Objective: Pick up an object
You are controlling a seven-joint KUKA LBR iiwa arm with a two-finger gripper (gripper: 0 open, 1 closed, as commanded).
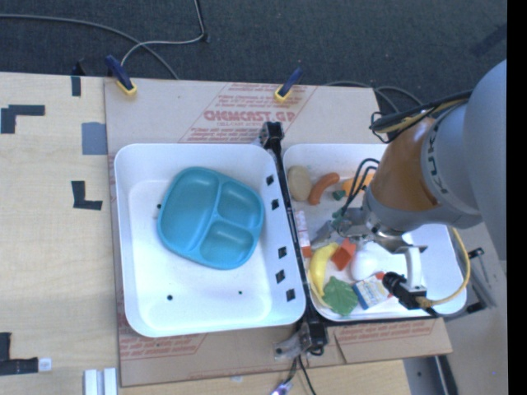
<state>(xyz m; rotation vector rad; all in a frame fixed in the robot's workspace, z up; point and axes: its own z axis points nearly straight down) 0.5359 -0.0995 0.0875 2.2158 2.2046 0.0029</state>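
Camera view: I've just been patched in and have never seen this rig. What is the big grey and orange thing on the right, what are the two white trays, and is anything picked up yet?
You are looking down at a slant from a fixed camera above a bench. The grey and orange shape is a robot arm reaching in from the right. Its wrist hangs over the right bin, and its bulk hides the gripper, so I cannot tell whether anything is held.

The two white trays are shallow bins side by side. The left bin holds one blue divided plate, lying flat. The right bin holds a jumble of small toy foods: a banana, a green piece, a sausage, a tan lump and a white item, packed close together.

Nothing looks lifted clear of the pile.
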